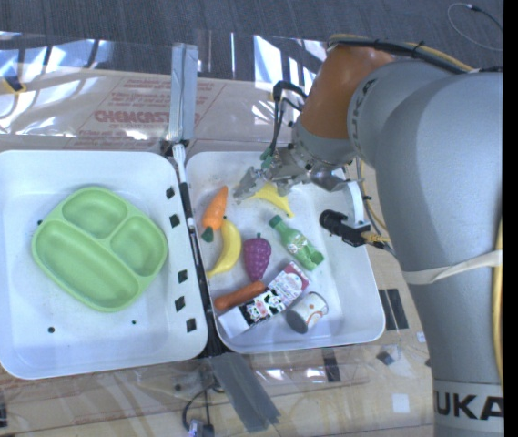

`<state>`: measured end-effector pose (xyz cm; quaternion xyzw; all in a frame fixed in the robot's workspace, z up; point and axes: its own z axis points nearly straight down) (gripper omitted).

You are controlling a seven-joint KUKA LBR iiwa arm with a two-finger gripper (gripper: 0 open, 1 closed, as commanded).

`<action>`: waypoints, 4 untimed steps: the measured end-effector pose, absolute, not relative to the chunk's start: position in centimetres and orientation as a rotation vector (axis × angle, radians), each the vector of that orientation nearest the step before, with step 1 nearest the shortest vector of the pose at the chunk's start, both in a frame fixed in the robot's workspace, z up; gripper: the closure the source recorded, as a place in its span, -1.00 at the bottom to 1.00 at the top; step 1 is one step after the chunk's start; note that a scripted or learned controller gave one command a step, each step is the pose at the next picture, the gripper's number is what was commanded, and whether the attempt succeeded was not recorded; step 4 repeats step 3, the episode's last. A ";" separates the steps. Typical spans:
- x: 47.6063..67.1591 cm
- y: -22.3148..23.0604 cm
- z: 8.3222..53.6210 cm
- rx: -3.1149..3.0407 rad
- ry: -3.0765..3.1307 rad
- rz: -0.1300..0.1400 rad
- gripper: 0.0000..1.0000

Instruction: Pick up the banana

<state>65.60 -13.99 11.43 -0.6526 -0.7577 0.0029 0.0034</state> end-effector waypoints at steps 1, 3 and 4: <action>65.9 -14.8 9.5 -2.006 -2.425 -0.002 -1.00; 65.7 -6.7 23.3 -2.182 -2.259 0.001 1.00; 65.7 -6.7 23.3 -2.182 -2.259 0.001 1.00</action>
